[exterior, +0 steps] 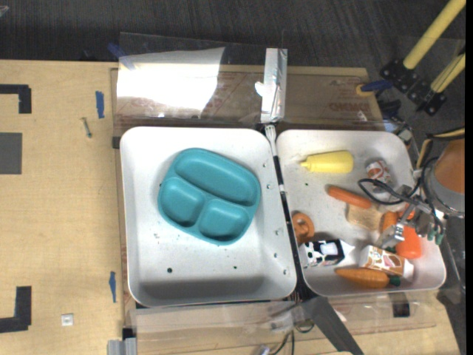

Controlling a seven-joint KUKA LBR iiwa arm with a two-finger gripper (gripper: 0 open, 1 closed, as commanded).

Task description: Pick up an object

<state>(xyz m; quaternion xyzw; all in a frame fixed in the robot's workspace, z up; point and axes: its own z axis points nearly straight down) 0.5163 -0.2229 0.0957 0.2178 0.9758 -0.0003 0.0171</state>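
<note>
We see two shallow white bins side by side on the bench. The left bin [140, 265] fills the middle of the frame and holds a teal divided plate [209, 194] with three compartments, lying flat toward the bin's upper half.

The right bin [314, 140] sits at the right of the frame and carries the clutter. Near its top lies a yellow mustard bottle [327, 162] on its side. Below it an orange carrot [347, 195] lies aslant, with a tan piece of bread [361, 215] just beneath. By the bin's left wall sits a small orange and brown item [301, 225] that we cannot name, and just below it a black and white toy cow [324, 251]. Along the bottom edge lies a second carrot [362, 276], touching a small printed carton [386, 260]. A round orange object [409, 246] rests near the lower right corner.

The arm [451, 172] enters at the right edge, its orange band showing. The gripper [394, 200] reaches over the right side of the right bin, above the bread and a small red and white can [377, 171]. Dark cables and fingers blur together there, so we cannot tell how the jaws stand, or whether anything sits between them.
</note>
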